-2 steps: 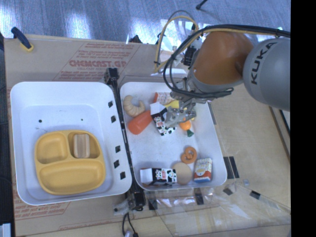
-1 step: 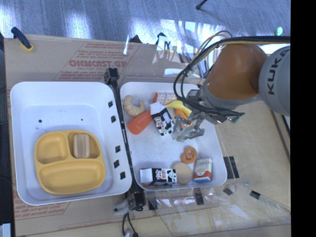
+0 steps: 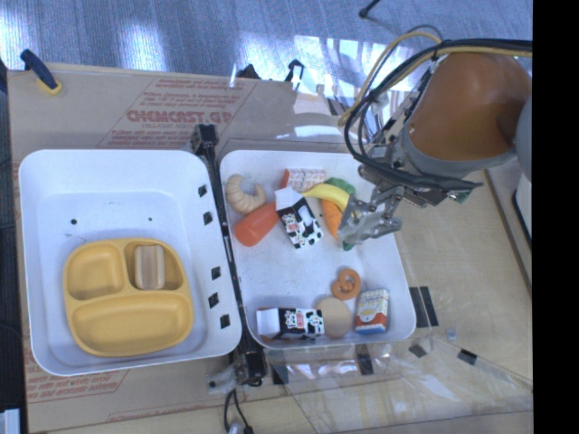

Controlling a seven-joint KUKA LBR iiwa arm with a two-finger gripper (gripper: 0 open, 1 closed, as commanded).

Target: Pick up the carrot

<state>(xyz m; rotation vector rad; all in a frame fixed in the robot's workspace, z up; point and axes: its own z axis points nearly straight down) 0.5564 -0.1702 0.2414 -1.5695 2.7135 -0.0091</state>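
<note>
Gripper: my gripper (image 3: 369, 221) hangs low over the upper right part of the right bin (image 3: 391, 269), just right of the carrot; whether its fingers are spread or closed, I cannot tell from this angle.
Arm: my grey arm with its orange band (image 3: 470, 98) reaches in from the right, cables looping above the wrist.
Carrot: the carrot (image 3: 332, 216) lies in the right bin's upper half, orange body tilted, green top toward my gripper.
Crowding the carrot: a yellow banana (image 3: 326, 192) lies across its upper end, touching it; a cow-patterned milk carton (image 3: 300, 223) sits just to its left.
Further left: a red-orange cylinder (image 3: 256, 225) lies at a slant, with a tan croissant (image 3: 244, 193) just above it near the bin's left wall.
Behind: a small striped box (image 3: 305, 178) rests near the bin's far rim, beside the banana.
Near edge of right bin: a second cow-patterned carton (image 3: 291, 322) lies on its side, a beige egg-like ball (image 3: 336, 316) next to it, then an orange-and-white carton (image 3: 372, 310) upright; a small pretzel (image 3: 346, 284) sits just above them.
Left bin: the left bin (image 3: 54, 179) holds a yellow divided tray (image 3: 127, 315) with a tan block (image 3: 149, 266) in one upper compartment, well apart from my gripper.
</note>
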